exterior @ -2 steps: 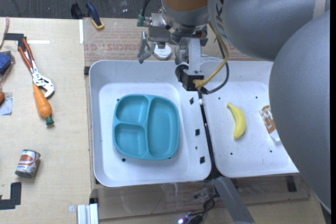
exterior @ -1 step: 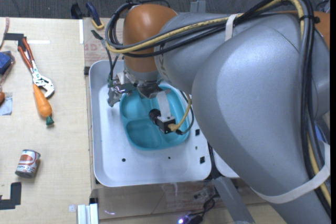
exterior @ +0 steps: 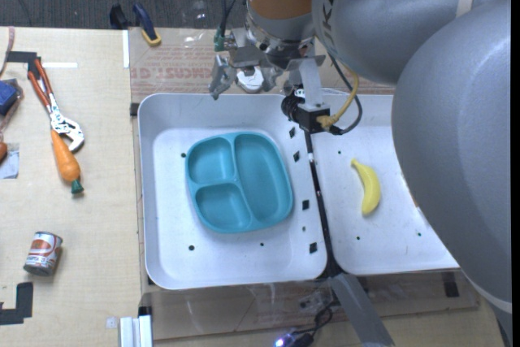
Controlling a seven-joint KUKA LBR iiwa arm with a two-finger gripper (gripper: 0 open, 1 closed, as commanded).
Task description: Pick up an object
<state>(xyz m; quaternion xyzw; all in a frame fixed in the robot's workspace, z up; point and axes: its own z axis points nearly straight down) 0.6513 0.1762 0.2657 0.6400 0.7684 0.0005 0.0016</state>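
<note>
A teal divided plate lies flat in the middle of the left bin. A yellow banana rests in the right bin, near its centre. My gripper hangs over the far rim of the left bin, beyond the plate's far edge. Its two fingers are spread wide apart, so it is open, with nothing between them. The bulky grey arm covers the upper right of the view and hides the right bin's far and right parts.
On the wooden bench left of the bins lie an orange-handled wrench, a toy carrot and a small can. A blue clamp sits behind the bench. The divider between the bins runs below the gripper.
</note>
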